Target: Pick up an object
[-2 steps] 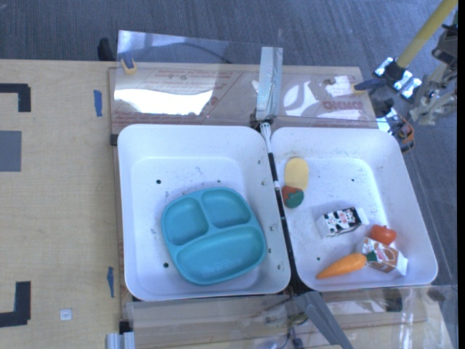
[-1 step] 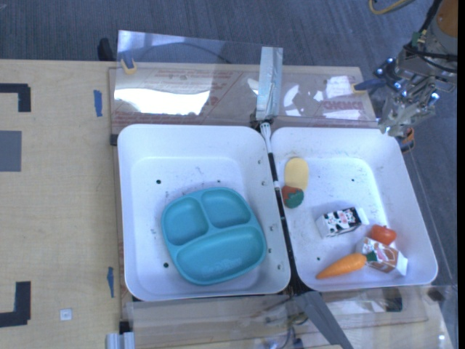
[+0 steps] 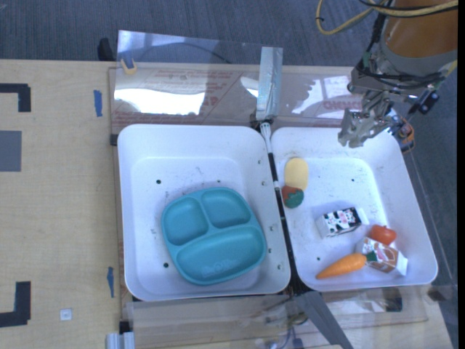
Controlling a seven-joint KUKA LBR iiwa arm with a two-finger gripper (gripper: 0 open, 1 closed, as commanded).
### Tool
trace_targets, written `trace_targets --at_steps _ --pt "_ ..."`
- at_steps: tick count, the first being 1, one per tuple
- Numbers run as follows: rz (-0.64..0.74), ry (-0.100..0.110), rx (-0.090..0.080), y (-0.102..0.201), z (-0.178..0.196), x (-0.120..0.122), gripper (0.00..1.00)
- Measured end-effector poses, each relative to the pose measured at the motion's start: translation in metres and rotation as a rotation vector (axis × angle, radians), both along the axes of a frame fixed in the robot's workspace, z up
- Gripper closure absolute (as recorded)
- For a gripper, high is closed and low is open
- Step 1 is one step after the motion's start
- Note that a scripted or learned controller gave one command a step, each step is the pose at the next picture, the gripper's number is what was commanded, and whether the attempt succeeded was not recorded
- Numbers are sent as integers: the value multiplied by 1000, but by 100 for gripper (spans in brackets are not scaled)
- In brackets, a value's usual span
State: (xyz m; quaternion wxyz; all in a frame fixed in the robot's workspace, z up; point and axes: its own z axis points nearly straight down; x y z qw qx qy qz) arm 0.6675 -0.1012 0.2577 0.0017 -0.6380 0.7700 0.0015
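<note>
Overhead, at the upper right, grey arm with orange band reaching in; jaws hanging over the far rim of the right bin, nothing visible between them; whether parted or closed, impossible to tell from this slant.

Inside the right bin, several small things, all apart from the jaws: yellow lemon-shaped toy close to the left wall, touching a small red-and-green round piece just below it; black-and-white patterned carton lying near the middle; orange carrot lying flat toward the near side, tip pointing left; beside its thick end a small printed packet, and just above that a red tomato-like piece, touching or nearly so.

Left bin side by side with the right one, holding a teal divided plate with three compartments, lying toward the near side; behind both bins, a clear plastic sheet with a grey strip; pale wooden bench underneath; yellow cables looping near the arm.
</note>
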Motion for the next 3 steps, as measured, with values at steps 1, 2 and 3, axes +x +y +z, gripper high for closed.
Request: trace_targets --at_steps 1,2,3 --pt "331 -10 -4 -50 59 0 100" --pt "613 0 1 -15 12 -1 100" --pt "910 -8 -3 -8 28 0 100"
